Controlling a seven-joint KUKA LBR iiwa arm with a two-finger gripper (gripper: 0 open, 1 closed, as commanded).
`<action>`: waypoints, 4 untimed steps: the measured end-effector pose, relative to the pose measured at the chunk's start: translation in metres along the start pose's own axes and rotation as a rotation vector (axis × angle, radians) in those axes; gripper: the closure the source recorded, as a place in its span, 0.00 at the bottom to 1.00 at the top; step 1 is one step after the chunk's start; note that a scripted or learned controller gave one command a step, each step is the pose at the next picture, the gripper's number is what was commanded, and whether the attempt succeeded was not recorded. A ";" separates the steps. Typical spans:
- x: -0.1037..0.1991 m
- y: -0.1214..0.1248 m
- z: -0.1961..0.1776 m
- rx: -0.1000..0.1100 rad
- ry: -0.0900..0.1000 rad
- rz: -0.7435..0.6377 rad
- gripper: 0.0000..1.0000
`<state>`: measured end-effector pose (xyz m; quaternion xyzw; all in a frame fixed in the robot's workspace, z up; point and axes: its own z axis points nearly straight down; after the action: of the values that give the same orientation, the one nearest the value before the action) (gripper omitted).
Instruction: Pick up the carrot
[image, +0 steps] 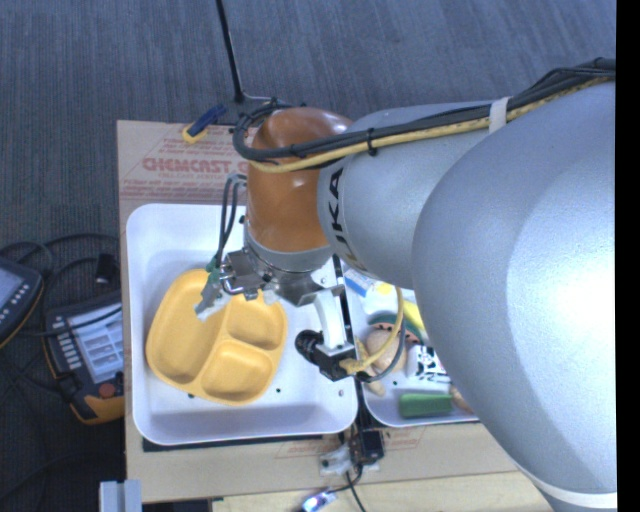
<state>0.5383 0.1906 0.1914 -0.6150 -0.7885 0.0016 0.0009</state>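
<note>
My gripper (213, 293) hangs low over the left bin (150, 250), at the upper edge of a yellow divided plate (215, 350). The wrist and the orange band (285, 190) rise above it and hide the bin's middle. In the right bin, a small orange sliver (461, 398) peeks out beside a green object (425, 405) at the arm's edge. I cannot tell whether that sliver is the carrot. The grey arm covers most of the right bin.
The yellow plate takes up most of the left bin's floor. A black cable fitting (320, 355) hangs near the wall between the bins. A beige round item (378, 346) and printed packets (430, 360) lie in the right bin. Cardboard (170, 160) lies behind the bins.
</note>
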 end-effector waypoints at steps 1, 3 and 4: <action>-0.062 0.025 0.095 -0.015 0.004 0.133 0.00; -0.006 -0.003 -0.007 -0.027 -0.013 0.275 1.00; 0.039 -0.037 -0.052 -0.030 -0.018 0.431 1.00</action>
<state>0.4928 0.2196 0.2433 -0.7692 -0.6388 -0.0044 -0.0159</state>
